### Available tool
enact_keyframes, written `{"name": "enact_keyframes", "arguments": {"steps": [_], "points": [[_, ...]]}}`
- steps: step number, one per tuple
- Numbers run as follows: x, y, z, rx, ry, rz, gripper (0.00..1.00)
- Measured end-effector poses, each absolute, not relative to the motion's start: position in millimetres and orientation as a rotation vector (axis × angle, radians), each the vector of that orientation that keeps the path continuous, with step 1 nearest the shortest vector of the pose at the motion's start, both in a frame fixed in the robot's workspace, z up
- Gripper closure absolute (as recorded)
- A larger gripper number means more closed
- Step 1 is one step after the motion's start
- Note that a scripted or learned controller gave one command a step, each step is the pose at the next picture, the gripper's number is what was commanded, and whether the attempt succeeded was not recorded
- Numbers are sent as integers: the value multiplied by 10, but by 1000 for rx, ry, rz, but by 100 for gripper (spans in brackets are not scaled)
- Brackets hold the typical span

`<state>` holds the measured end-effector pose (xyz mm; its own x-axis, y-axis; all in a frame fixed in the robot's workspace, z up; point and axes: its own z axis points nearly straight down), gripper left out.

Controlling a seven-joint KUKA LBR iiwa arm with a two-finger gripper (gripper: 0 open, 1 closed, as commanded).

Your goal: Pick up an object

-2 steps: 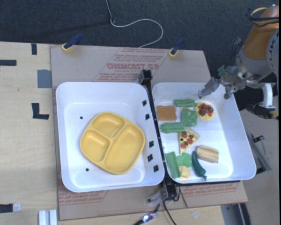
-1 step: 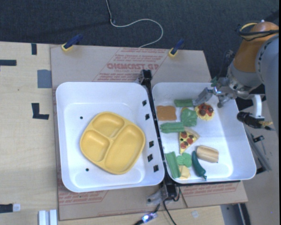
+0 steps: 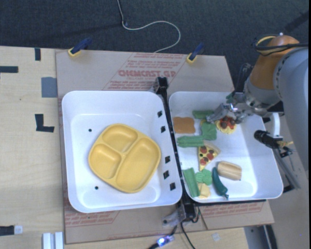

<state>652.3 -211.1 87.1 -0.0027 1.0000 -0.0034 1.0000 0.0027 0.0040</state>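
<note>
My gripper [image 3: 221, 115] hangs low over the far side of the right bin [image 3: 264, 185], reaching in from the right. Its tip is just above a small yellow toy with red dots [image 3: 227, 125] and beside a green leafy piece [image 3: 202, 113]. Around it lie a toast slice [image 3: 184, 124], a second green piece [image 3: 209, 132], a long green pod [image 3: 189, 141], a pizza slice [image 3: 207, 154] and a bread roll [image 3: 229, 170]. Nothing is visibly lifted off the bin floor.
The left bin [image 3: 78, 108] holds a yellow divided plate [image 3: 125, 157]. At the right bin's near edge lie a green strip [image 3: 189, 181], a broccoli-like piece [image 3: 203, 177], a dark green pepper [image 3: 220, 183] and a yellow bit [image 3: 204, 191]. A divider wall [image 3: 168, 134] separates the bins.
</note>
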Motion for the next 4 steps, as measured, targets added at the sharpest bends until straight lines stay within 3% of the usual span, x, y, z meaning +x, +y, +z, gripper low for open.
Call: {"name": "enact_keyframes", "arguments": {"steps": [1, 3, 4], "points": [[6542, -2121, 1012, 2206, 2216, 2, 100], [6590, -2113, 2195, 2216, 2219, 4, 100], [6373, -1633, 2112, 2218, 2228, -1, 100]]}}
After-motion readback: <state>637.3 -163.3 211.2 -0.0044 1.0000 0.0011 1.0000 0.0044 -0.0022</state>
